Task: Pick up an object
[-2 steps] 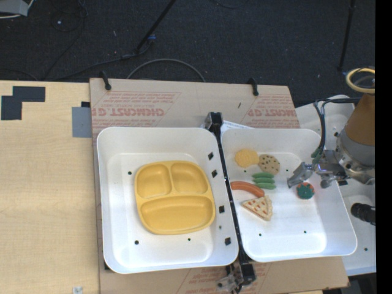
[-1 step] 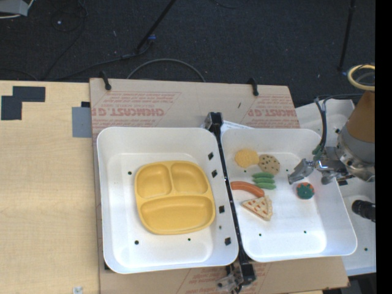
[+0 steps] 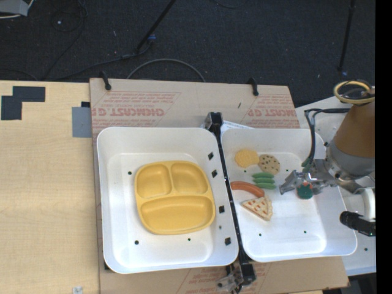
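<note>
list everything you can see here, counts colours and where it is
bins: 2, white, side by side on the bench
divided tray: 1, yellow, in the left bin
round waffle piece: 1, yellow, right bin, far side
cookie: 1, tan with dark specks, beside the waffle piece
pea pod: 1, green, right bin, middle
sausage: 1, orange-red, right bin, near the divider
pizza slice: 1, yellow and red, nearest the camera
small green object: 1, green, at the gripper
arm: 1, grey with orange band, from the right
gripper: 1, grey, low over the right bin
</note>
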Robot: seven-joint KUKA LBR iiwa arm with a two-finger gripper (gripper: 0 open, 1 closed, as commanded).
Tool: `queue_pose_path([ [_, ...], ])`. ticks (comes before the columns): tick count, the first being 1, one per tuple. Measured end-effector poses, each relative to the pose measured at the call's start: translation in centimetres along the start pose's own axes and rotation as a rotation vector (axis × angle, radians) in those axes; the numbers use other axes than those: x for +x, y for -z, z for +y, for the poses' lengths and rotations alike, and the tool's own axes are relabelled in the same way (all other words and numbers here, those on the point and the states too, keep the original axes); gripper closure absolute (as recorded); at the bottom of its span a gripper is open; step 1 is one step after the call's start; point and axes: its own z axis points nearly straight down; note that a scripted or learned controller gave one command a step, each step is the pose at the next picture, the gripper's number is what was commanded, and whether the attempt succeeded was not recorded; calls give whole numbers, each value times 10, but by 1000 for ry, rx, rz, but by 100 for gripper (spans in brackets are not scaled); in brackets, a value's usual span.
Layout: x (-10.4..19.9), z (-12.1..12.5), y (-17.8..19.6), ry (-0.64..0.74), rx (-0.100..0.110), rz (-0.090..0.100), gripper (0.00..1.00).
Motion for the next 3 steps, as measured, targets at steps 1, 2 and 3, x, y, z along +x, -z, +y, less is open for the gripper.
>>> queue_pose_path([
  [1, 1, -1, -54, 0, 1, 0, 0],
  [2, 0, -1, -41, -2, -1, 0, 100],
  [3, -5, 3, 3, 0, -8, -3, 100],
])
